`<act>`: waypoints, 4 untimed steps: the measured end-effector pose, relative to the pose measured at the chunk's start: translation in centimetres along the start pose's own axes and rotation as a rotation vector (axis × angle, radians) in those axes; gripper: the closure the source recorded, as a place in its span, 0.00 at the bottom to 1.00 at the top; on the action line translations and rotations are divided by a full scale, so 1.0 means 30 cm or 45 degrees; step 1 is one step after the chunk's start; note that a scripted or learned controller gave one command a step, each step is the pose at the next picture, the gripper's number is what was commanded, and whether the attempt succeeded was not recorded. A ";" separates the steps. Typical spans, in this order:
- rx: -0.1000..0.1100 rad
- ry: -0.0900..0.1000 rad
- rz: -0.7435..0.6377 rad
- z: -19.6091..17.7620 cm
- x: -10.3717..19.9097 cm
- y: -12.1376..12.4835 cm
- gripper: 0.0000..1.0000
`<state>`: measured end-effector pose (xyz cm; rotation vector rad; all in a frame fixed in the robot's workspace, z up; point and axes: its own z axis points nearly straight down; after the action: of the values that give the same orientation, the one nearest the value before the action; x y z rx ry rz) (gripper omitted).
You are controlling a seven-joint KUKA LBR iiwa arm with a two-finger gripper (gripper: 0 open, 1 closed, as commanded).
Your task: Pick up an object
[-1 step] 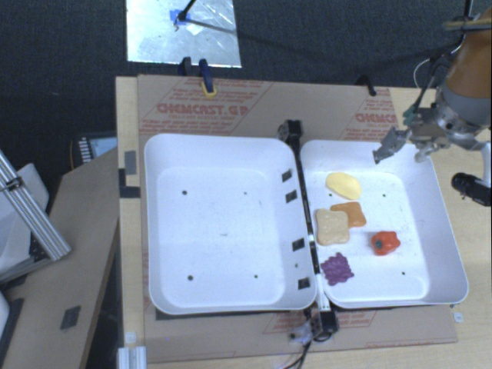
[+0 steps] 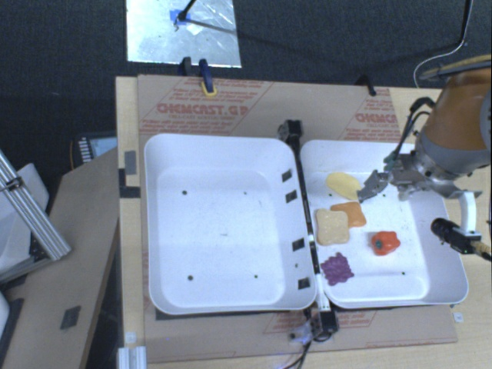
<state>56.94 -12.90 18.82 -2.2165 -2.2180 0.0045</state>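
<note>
A: Layout?
B: Left bin (image 2: 223, 221) bare. Right bin (image 2: 438, 283) holds five toy foods: tan toast (image 2: 332, 227), yellow piece (image 2: 344, 184), orange slab (image 2: 351, 213), purple grapes (image 2: 337, 267), red pepper (image 2: 385, 242).
A: Gripper?
B: Gripper (image 2: 374, 184) just beside the yellow piece; looks slightly open, nothing held, hard to confirm.

1. Even, fairly bright overhead light; the two white bins (image 2: 223, 221) read clean without blown-out glare.
2. A foil-like sheet (image 2: 183, 21) at upper left shows mottled reflections.
3. Shadows are soft and short.
4. The dark floor (image 2: 61, 52) is dim.
5. Overall focus is slightly soft, with low resolution.
</note>
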 end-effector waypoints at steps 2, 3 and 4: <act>-0.015 -0.004 -0.004 0.305 0.030 0.068 1.00; -0.027 0.000 -0.018 -0.012 0.341 0.267 1.00; -0.010 0.000 -0.009 -0.091 0.449 0.097 1.00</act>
<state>59.85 0.58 21.57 -2.2123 -2.2300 -0.0036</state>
